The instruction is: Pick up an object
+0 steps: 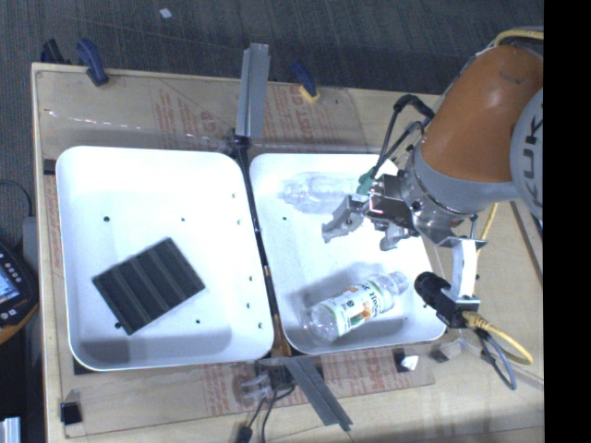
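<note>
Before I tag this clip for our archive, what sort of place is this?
Probably a robotics lab's grasping test bench: two white bins on a clamped board, an arm whose claw hangs over the right one, and test items: plastic bottles and a ridged black panel.

left bin (83, 169): ridged panel (148, 285) | right bin (277, 169): labelled bottle (355, 307) near, clear bottle (314, 192) far

Two bottles (355, 307) (314, 192) crowd the right bin (277, 275), perhaps leaving open floor between.

Labelled bottle (355, 308) flat; perhaps clear bottle (314, 192)
</note>
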`<state>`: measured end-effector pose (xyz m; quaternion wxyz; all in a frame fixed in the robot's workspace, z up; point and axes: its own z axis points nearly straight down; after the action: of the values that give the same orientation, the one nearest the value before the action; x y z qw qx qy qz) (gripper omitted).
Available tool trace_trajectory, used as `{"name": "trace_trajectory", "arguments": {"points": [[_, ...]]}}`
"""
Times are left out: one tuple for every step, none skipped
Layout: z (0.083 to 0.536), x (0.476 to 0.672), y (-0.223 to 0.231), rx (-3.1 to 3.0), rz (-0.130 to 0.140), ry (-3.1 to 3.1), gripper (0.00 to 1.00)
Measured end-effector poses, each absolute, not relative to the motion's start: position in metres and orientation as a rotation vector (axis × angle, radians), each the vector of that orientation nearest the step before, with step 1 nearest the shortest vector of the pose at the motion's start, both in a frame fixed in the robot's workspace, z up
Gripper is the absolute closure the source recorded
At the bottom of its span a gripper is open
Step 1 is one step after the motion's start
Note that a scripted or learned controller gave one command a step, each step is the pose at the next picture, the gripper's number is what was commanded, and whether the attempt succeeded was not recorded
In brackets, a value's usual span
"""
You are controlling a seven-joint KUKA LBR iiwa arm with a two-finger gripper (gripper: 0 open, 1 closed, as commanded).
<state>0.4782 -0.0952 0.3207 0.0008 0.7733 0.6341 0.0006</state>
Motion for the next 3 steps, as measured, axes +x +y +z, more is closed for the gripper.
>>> {"name": "trace_trajectory", "arguments": {"points": [[0.245,0.478,-0.163,2.351,-0.005,2.086,0.0],[0.187,0.477,-0.195,2.271,-0.004,2.174,0.0],[0.115,0.477,-0.204,2.178,-0.001,2.266,0.0]]}}
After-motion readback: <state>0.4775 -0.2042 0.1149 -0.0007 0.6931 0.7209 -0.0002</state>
